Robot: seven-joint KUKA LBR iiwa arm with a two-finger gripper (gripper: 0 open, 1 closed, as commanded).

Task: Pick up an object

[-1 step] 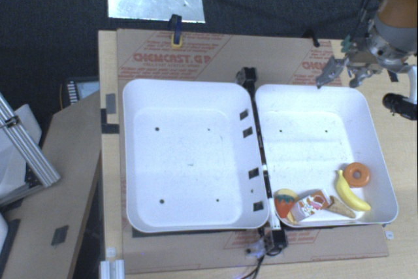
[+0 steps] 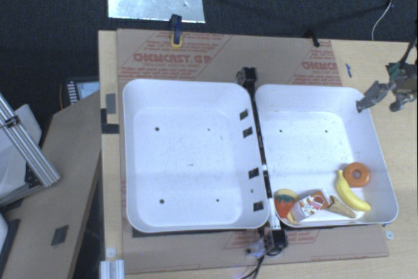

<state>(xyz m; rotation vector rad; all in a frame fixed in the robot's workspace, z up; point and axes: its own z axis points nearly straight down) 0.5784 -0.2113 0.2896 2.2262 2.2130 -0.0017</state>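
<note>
One banana (image 2: 351, 195), one orange ring (image 2: 356, 174)

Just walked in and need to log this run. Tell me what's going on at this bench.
A robot arm is set to pick up an object from two white bins. Its pincer sits at the far right, over the upper right rim of the right bin, with nothing visibly held. The items are bunched along that bin's near edge: a banana, an orange round piece, a red and white packet and a tomato-like toy. The left bin sits alongside it.
</note>
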